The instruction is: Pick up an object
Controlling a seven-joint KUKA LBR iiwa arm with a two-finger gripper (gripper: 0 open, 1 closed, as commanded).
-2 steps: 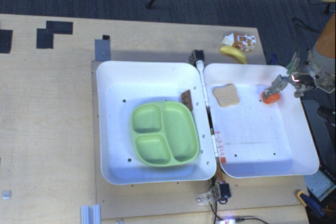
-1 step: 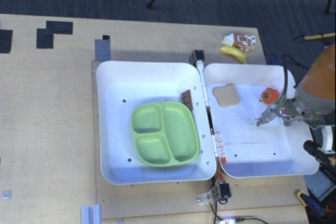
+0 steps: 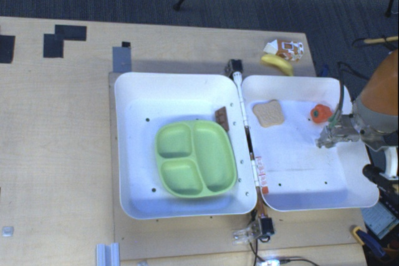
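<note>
**Fingers hanging low at the right bin, two objects waiting farther back**

The fingers of the gripper are pointing down over the right bin, near its right wall — whether they are apart or together I cannot tell, because they are small and blurred here. Nothing is showing between them.

The nearest candidate is the small red-orange object, lying on the bin floor just behind the gripper, so the coming move is probably asking for only a short shift toward the far rim. It is looking roundish, with no clear long axis. Farther to the left, near the divider, the tan bread slice is lying flat — well apart from the fingers.

In the left bin the green divided plate is sitting. Beyond the bins, a banana is resting on the bench.
</note>
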